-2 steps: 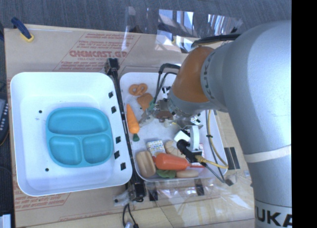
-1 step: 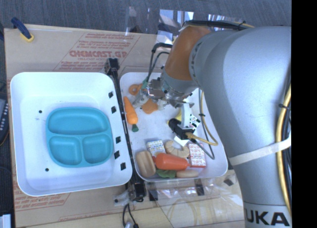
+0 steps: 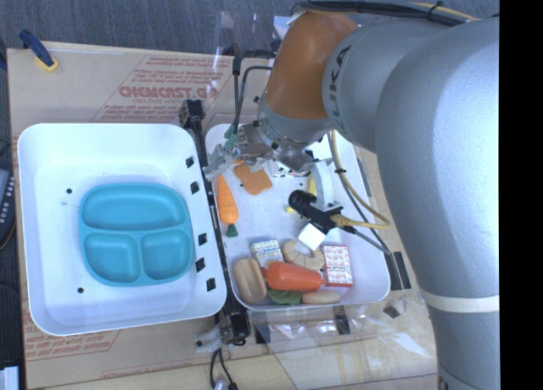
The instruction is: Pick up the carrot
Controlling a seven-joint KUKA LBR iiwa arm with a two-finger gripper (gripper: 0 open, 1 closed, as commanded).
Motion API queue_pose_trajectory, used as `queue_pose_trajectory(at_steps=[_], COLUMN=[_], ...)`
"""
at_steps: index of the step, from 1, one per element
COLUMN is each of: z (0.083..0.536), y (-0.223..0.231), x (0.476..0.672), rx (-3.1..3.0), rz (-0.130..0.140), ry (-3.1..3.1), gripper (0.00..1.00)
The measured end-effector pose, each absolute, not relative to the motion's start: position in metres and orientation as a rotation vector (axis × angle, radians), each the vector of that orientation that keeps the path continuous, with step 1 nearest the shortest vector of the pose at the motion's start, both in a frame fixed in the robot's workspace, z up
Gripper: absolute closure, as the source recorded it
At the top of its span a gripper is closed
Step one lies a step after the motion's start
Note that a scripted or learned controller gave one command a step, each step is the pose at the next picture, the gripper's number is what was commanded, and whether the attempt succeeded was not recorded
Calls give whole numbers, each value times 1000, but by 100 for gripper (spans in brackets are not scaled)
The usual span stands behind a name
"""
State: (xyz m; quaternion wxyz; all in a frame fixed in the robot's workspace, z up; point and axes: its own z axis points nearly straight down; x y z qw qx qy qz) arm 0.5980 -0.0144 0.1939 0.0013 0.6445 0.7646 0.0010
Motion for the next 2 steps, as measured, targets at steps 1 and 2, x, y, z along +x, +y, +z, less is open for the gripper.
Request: queue_pose_trajectory(at_steps=[1,2], z=[192,192], y=[-27,-27], x=[596,596], rx=[1755,1755], rz=[-4,-5], ry=[2609,2609], gripper=[0,0])
